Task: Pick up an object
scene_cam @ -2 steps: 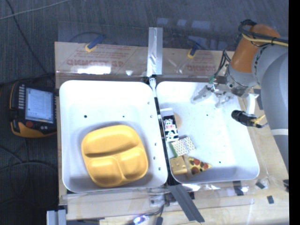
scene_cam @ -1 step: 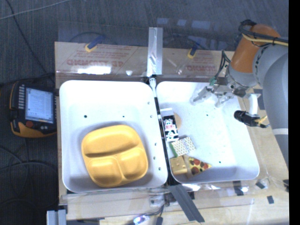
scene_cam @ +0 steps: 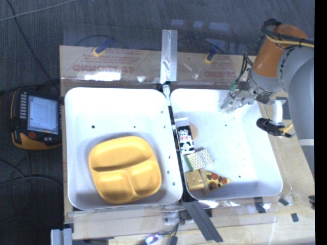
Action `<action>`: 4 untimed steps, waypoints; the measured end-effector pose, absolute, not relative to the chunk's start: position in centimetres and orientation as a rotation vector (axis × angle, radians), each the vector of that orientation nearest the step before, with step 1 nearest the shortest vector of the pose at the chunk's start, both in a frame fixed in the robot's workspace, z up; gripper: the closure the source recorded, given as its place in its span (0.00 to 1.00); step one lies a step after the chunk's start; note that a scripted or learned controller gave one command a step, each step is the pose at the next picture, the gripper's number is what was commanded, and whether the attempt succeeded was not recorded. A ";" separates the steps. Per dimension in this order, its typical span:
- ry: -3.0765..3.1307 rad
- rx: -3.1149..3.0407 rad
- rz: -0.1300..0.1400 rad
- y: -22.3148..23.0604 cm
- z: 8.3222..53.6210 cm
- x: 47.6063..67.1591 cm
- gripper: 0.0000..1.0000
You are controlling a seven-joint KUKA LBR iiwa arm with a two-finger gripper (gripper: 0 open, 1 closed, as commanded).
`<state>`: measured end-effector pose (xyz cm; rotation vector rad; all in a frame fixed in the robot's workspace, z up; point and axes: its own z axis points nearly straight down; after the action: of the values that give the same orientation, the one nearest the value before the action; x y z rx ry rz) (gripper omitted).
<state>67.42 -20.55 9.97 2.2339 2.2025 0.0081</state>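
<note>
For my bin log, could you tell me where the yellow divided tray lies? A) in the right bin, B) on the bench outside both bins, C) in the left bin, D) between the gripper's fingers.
C: the yellow divided tray lies flat in the left bin, far from the gripper.

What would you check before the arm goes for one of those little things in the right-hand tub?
1. Things to pick are in the right bin: ok, a cluster of small items lies along its left wall.
2. Gripper is over that bin: ok, near its far right corner.
3. Gripper is above the cluster: not ok, it sits well away from it.
4. Gripper is free of any load: cannot tell.
5. Items are separated enough to grasp one: not ok, they touch and overlap.
6. Yellow tray is out of the way: ok, it lies in the left bin.
</note>
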 end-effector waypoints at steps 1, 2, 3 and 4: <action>2.122 2.302 0.010 -17.1 9.1 66.1 1.00; 1.976 2.429 0.016 -10.1 9.2 64.9 1.00; 2.029 2.402 0.000 -9.4 12.9 66.7 1.00; 1.956 2.465 -0.003 -1.8 18.3 61.9 1.00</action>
<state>61.89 -1.76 18.25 2.4645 1.9555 -0.0028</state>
